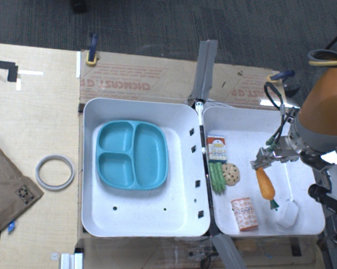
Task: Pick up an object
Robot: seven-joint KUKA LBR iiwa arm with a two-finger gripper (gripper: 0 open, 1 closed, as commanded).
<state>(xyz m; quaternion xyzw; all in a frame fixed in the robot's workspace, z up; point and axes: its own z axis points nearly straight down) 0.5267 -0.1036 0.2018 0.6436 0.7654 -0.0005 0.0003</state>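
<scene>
The gripper (262, 162) is hovering in the right bin (305, 230), just at 12 o'clock of the carrot (265, 185); whether it is gripping anything I cannot tell. Going left to right, a blue divided plate (132, 155) is lying in the left bin (88, 211), and the carrot is lying at 3 o'clock of a cookie (231, 174).

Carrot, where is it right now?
In the camera view the carrot lies in the right bin, toward its right side, just below the gripper, with the cookie to its left.
</scene>
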